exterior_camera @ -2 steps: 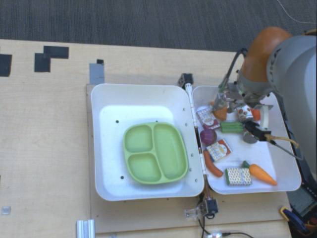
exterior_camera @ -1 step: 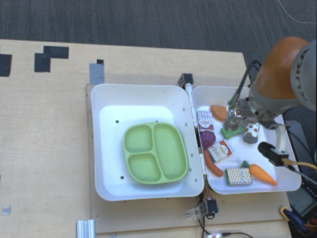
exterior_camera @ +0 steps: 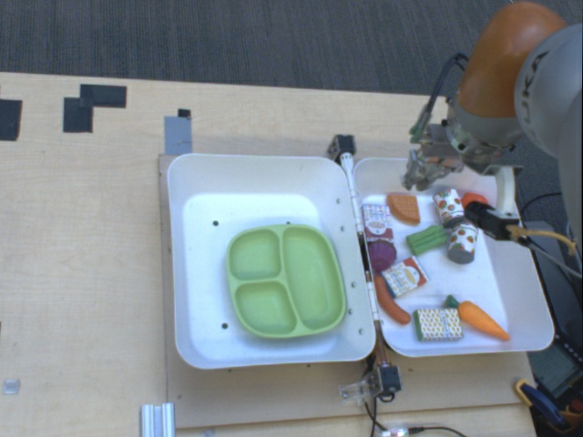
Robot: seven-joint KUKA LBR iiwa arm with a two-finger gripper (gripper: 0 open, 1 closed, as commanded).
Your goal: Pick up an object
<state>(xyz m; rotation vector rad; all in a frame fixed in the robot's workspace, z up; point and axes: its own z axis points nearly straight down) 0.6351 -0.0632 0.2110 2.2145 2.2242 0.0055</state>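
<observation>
here, in the camera view, the right bin [exterior_camera: 524, 271] serves as the landmark. the pincer [exterior_camera: 421, 173] hangs over that bin's far left corner, just above its rim, with the grey arm [exterior_camera: 537, 80] and its orange band reaching in from the right; whether the pincer is open or shut cannot be told, and nothing is seen held in it. just below the pincer, inside the bin, lies an orange wedge [exterior_camera: 404, 208]. near the bin's middle sits a green piece [exterior_camera: 426, 238], with two small spotted cups [exterior_camera: 448, 206] [exterior_camera: 463, 242] to its right. along the bin's left wall lie a patterned packet [exterior_camera: 375, 215], a purple piece [exterior_camera: 381, 253] and a red sausage [exterior_camera: 392, 304]. a small red-edged packet [exterior_camera: 404, 277] lies beside them. by the bin's near edge rest a dotted green box [exterior_camera: 437, 324] and a carrot [exterior_camera: 483, 320]. open white floor remains along the bin's right side. left of the bin, touching it edge to edge, the left bin [exterior_camera: 196, 244] holds a green divided plate [exterior_camera: 286, 280], with bare floor all round it. the desk [exterior_camera: 82, 271] spreads pale and wide beyond.
</observation>
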